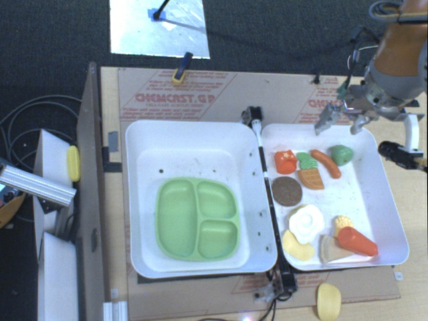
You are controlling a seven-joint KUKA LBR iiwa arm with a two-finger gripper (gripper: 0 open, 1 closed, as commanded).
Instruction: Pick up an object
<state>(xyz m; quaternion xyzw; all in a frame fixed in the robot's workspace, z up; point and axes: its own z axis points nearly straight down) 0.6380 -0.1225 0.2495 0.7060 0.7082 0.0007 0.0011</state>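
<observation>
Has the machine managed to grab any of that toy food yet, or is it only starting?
It looks like an early stage. Nothing is lifted: the gripper hangs above the right bin's far edge with nothing between its fingers. The sausage, the fried egg and the carrot lie in that bin. Choosing, descending and grasping remain.

At the upper right of the frame the arm (401,45) shows as a rounded, bulky body, its upper part a warm orange band and the section below it pale grey with a smooth, slightly glossy shell. A grey ring-shaped fitting sits at the very top right corner. Thin dark cables loop along the arm's left side and run down toward the wrist. Below the grey section the gripper (344,120) is a cluster of light grey metal parts, angular and small, with pale slender fingers (326,122) hanging from it. A white bracket sticks out on its right side.
</observation>
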